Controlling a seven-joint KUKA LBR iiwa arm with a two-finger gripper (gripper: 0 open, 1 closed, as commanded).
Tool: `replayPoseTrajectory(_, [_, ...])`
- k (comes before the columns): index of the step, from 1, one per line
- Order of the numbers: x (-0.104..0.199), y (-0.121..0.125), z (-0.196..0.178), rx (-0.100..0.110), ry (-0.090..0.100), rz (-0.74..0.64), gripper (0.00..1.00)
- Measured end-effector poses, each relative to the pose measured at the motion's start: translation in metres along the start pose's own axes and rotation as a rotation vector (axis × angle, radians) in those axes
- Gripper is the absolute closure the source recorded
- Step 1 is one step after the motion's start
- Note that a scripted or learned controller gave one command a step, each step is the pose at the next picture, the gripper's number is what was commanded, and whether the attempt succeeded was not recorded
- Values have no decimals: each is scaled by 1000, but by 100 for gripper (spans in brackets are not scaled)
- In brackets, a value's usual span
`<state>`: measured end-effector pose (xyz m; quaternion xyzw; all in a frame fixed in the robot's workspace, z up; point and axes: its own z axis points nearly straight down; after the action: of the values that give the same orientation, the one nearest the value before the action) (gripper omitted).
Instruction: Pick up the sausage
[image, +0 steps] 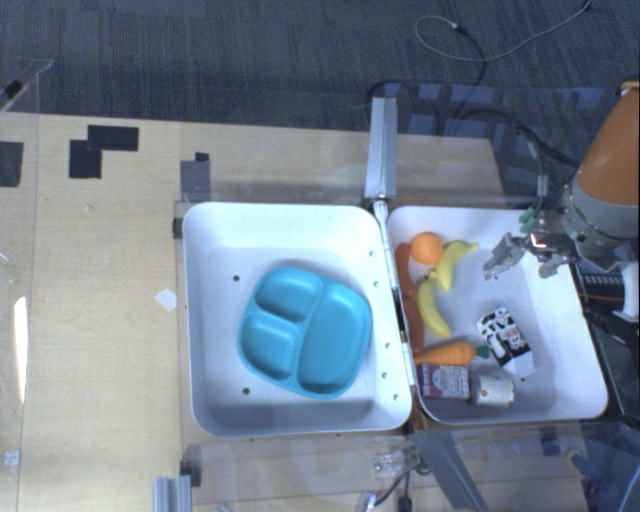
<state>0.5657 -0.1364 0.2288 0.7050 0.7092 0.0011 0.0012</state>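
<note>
The sausage (404, 285) is seen lying lengthwise along the left wall of the right bin (590, 375), a reddish-brown strip tight against the rim, with the orange (426, 248) touching it near its top end and the banana (434, 300) just beside it. The jaws (503, 257) are held above the upper middle of that bin, well apart from the sausage, and nothing is gripped between them; how far they are parted cannot be told from this slant. The approach is judged to be the step in hand. A leftward carry is called for, then a descent over the sausage's lower half, clear of the orange. The jaws are best turned across the sausage's width. The wall leaves little room for the outer finger, so a glancing miss is the likely risk. The blue plate (305, 330) in the left bin (210, 300) is not involved.
</note>
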Motion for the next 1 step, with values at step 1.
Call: replayPoseTrajectory(1, [22, 5, 101, 0, 0, -142, 0])
